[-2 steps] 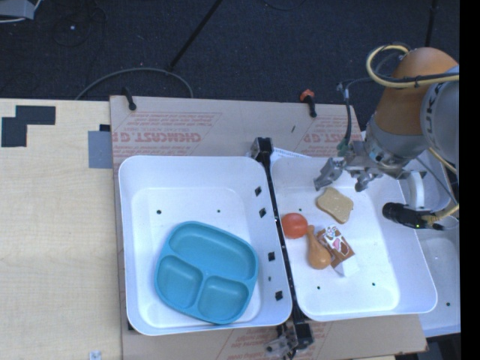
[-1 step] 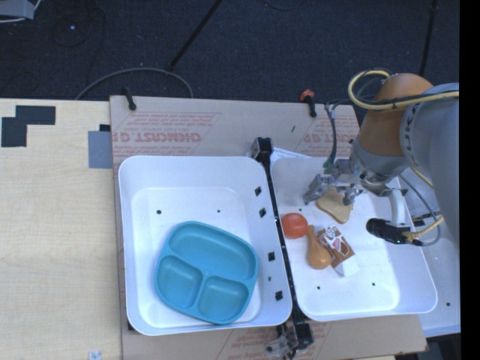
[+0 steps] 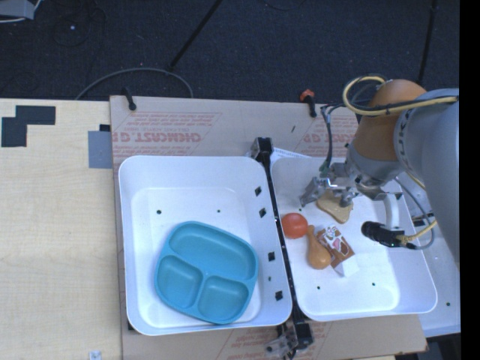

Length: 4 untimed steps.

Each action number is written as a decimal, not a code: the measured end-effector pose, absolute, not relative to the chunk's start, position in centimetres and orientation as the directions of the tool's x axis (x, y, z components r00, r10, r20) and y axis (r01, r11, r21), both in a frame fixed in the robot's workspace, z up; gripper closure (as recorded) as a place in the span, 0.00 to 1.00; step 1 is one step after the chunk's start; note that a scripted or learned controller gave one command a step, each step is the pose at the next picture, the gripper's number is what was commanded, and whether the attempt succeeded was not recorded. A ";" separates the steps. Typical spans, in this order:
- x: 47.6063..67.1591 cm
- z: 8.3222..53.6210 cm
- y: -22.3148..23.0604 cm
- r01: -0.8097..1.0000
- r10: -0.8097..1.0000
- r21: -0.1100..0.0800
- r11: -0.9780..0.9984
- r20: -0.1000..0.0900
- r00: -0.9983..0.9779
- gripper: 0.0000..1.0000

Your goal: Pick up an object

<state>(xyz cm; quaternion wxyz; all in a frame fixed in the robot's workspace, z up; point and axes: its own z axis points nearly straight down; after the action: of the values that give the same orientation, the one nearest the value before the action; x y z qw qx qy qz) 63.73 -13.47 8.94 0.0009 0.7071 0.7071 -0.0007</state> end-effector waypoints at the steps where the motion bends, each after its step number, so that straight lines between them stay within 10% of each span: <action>1: 63.9 10.2 -13.6 1.000 1.000 0.006 -0.001 -0.006 0.001 1.00; 4: 62.0 22.2 -9.0 1.000 1.000 -0.003 0.004 0.002 -0.004 1.00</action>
<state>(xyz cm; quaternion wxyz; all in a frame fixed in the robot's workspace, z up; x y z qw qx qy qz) 62.02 -9.02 22.16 -0.0019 0.7057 0.7085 -0.0001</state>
